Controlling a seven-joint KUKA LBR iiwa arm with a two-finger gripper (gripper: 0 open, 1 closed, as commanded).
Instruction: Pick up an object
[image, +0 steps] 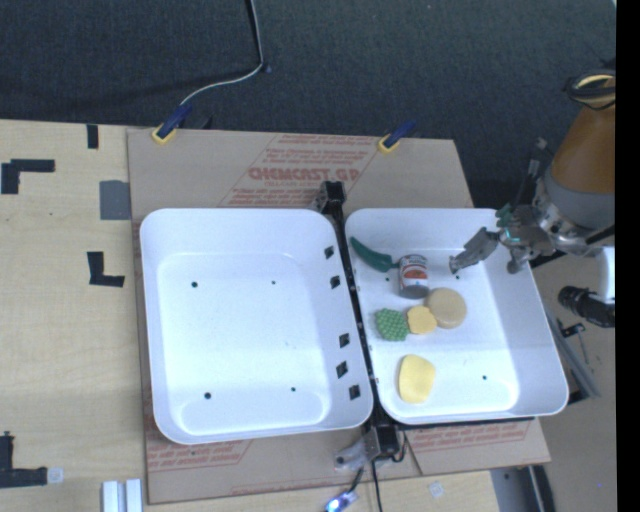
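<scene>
arm (590, 150) cropped at right edge

Two white bins: left bin (240, 320) with small black dots, right bin (500, 380) also white. Black clips (345, 340) along the seam between them. Inside the right bin: dark green curved piece (372, 256), green checker-textured pad (392, 322), yellow lump (416, 379), small yellow piece (422, 320), tan disc (448, 306), can (413, 273) silver with a reddish label, possibly. Brown cardboard sheet (290, 175) with red print. Tan worktop (60, 330) with black marks. Claw (490, 250) grey.

Glossy smooth plastic bins (240, 240) rest on matt cardboard (290, 170).
</scene>
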